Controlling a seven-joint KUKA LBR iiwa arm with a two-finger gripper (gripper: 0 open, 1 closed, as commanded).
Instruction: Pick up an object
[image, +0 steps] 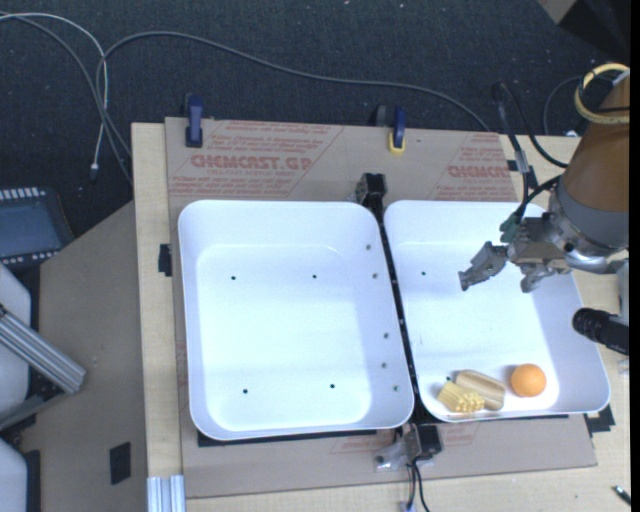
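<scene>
In the right bin (440, 240), near its front edge, lie three things: an orange ball (528, 380), a tan bun-shaped piece (482, 384) and a yellow corn-like piece (459, 400) touching the bun. My gripper (497, 281) hangs over the back right part of this bin, well behind the three objects. Its fingers are spread open with nothing between them.
The left bin (200, 300) sits beside the right one, their rims meeting along the middle. Both rest on a cardboard sheet (300, 155) held by blue clamps at the back. Cables run across the dark floor behind.
</scene>
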